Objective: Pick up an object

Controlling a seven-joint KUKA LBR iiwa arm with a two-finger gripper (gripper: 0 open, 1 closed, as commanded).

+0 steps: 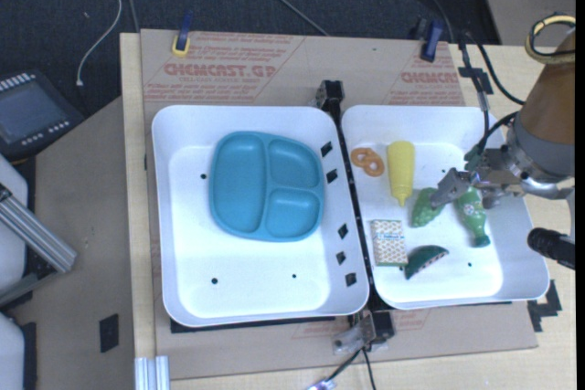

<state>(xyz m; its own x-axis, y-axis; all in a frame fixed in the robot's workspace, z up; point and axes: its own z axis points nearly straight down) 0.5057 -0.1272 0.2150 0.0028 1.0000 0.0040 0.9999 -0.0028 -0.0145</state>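
My gripper (462, 190) hangs low over the right side of the right bin (439, 289), reaching in from the right, and it looks open. It is directly above two green toys: one (425, 208) just left of it and one (474, 218) just below it. I see nothing held between the fingers. Further left in the same bin lie a yellow bottle (400, 170), a small orange pretzel-shaped piece (368, 161), a patterned square card (388, 241) and a dark green piece (425, 258).
The left bin (183, 269) holds a blue divided plate (266, 185). A black divider with clips (344, 196) runs between the bins. The arm's orange band and grey wrist (550, 128) stand over the right bin's right edge. Cables cross the floor behind the bench.
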